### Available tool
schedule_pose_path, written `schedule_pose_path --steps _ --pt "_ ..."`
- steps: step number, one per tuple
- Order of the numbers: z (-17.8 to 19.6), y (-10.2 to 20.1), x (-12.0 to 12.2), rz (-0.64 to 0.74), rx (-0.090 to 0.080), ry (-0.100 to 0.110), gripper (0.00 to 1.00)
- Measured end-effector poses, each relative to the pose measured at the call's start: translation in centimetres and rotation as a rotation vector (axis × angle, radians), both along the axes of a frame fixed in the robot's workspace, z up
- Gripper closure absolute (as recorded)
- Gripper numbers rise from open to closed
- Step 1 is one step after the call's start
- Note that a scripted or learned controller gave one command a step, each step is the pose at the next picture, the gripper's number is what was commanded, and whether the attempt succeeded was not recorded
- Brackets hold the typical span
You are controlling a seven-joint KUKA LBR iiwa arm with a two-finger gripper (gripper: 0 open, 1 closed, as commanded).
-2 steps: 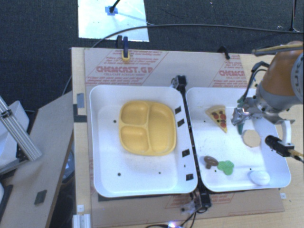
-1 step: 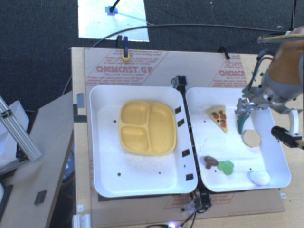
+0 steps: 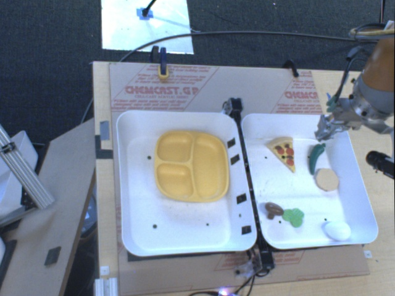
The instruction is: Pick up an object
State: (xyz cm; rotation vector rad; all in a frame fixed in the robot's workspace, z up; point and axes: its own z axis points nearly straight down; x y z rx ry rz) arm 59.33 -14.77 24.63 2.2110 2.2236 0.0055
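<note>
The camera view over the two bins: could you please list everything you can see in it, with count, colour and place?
bins: two, white, side by side on the bench
divided plate: one, yellow, middle of the left bin
toy pizza slice: one, yellow with red spots, upper left of the right bin
toy green vegetable: one, dark green, upper right of the right bin, below the gripper
round tan piece: one, tan, just below the green vegetable
toy mushroom: one, brown, lower left of the right bin
leafy green toy: one, bright green, beside the mushroom
toy egg: one, white, lower right corner of the right bin
clamp: one, blue and yellow, bench's far edge
gripper: one, grey, above the right bin's upper right
</note>
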Motion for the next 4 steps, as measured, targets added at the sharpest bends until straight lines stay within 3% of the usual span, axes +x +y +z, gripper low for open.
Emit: schedule_pose_path --steps 4 --pt "-1.8 22.8 5.4 0.005 0.004 0.004 1.00"
